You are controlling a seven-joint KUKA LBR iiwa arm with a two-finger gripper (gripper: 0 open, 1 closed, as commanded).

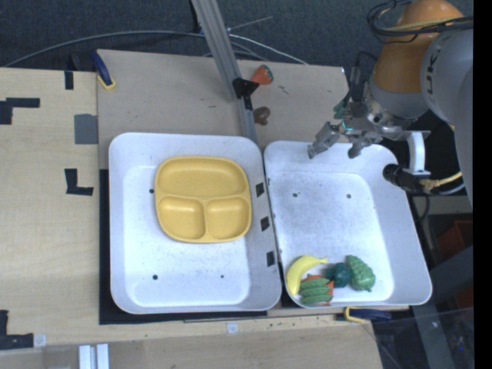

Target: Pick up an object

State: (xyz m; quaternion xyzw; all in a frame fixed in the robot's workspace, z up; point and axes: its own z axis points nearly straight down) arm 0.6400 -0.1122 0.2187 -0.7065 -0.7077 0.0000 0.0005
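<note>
— What lay nearest the camera?

— A small heap of toy food in the near corner of the right shallow white plastic bin (400, 229): a curved yellow plastic banana (300, 270), touching a ridged green and red piece (316, 289) beside it, then a dark teal lump (338, 274) and a knobbly green vegetable (360, 273). I couldn't make out what the teal one was.

— And the left bin?

— The left white bin (131, 229) held a yellow three-compartment plastic plate (203, 197), lying flat toward its far half.

— Where was the arm?

— The grey two-finger gripper (336, 147) hung over the far rim of the right bin, well apart from the heap. Its fingers (320, 144) were spread wide with nothing between them. Beyond it rose the grey arm with its orange band (415, 44).
</note>
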